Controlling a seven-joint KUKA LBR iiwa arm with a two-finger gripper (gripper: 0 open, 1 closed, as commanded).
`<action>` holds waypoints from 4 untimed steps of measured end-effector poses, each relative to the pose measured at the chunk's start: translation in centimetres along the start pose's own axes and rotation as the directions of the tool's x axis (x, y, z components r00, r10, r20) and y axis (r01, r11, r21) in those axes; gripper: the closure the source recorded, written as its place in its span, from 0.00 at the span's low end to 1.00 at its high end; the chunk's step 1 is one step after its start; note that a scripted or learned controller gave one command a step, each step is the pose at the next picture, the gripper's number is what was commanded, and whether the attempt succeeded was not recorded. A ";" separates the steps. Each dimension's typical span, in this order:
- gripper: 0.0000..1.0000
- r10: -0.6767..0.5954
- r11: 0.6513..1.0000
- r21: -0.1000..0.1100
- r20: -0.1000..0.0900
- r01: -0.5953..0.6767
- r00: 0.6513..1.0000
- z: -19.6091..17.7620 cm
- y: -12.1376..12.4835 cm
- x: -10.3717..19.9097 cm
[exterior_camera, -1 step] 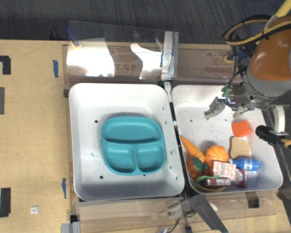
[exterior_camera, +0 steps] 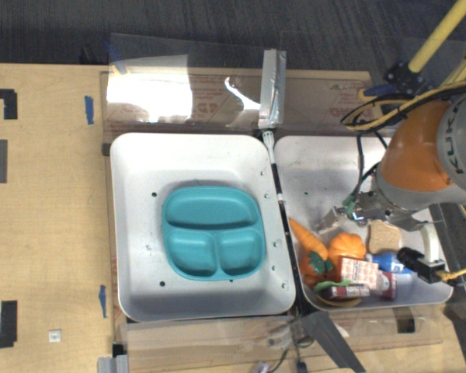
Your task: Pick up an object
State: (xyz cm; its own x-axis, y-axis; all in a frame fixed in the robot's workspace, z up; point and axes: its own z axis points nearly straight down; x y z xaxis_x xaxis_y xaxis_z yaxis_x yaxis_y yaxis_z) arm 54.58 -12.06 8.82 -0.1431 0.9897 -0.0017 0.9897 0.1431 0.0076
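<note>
- The pincer point(exterior_camera: 343, 210) hangs low inside the right bin point(exterior_camera: 311, 158), under the grey and orange arm point(exterior_camera: 423, 162); its tip looks metallic and small, and I cannot tell how far it is opened or whether something is already in it.
- The candidates to pick lie in a pile just below and to the right of the pincer: an orange round fruit point(exterior_camera: 347, 246), a carrot point(exterior_camera: 308, 239) just below-left of it, a red and white carton point(exterior_camera: 365, 274) further below, and a tan block point(exterior_camera: 383, 237) to its right.
- In my judgement the step is the descent to grasp; the orange fruit is the nearest target.
- To do it well, the pincer should come straight down with one side on each flank of the fruit, not over the carrot touching it.
- The pile is crowded, so a slanted approach may push things aside instead of catching one.
- The left bin point(exterior_camera: 132, 208), far to the left, has a teal divided tray point(exterior_camera: 213, 231); it is not involved.
</note>
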 end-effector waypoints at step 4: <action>1.00 0.184 0.983 0.008 -0.001 -0.184 0.983 -2.4 -0.8 3.0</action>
State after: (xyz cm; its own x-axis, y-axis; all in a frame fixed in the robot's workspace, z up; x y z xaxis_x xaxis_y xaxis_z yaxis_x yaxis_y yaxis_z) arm 53.30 -9.22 11.20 0.0413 0.9991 0.0002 0.9991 -0.0413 -0.0004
